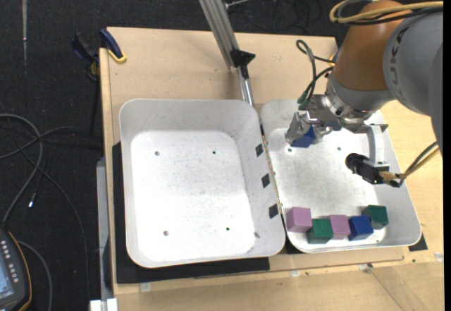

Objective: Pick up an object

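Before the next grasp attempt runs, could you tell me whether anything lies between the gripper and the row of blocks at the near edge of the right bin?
Nothing visible does. From the gripper to the blocks, only bare bin floor shows.

Grey arm [423, 56] of smooth rounded casing, dark lettering along the shell. Broad orange band [363, 41] just above the wrist, glossy and bulbous. Yellow cable [366, 6] looped over the top of the band, well up from the claw [301, 130]. Thin dark cables [310, 66] curling down toward the claw's metal housing. Silvery claw body, small green spot on its upper side. White bracket [377, 144] with a black cylindrical unit [361, 166] beside the claw, a yellow lead trailing from it.
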